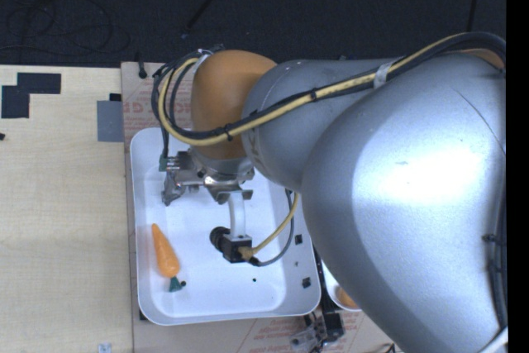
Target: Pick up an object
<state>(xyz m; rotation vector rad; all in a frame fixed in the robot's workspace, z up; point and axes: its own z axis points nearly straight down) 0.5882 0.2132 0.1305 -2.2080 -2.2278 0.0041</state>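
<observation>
gripper (pixel 205 183) hanging over middle of left white bin (pixel 223 298); its grip state hiding under wrist, unclear. orange carrot (pixel 164 250) lying near bin's left wall, apart from gripper, small green bit (pixel 174 285) sitting just beside its near end.

Pale wooden bench (pixel 58 211), cardboard sheet (pixel 139 99) on it, white bin (pixel 216 293) on the cardboard
</observation>
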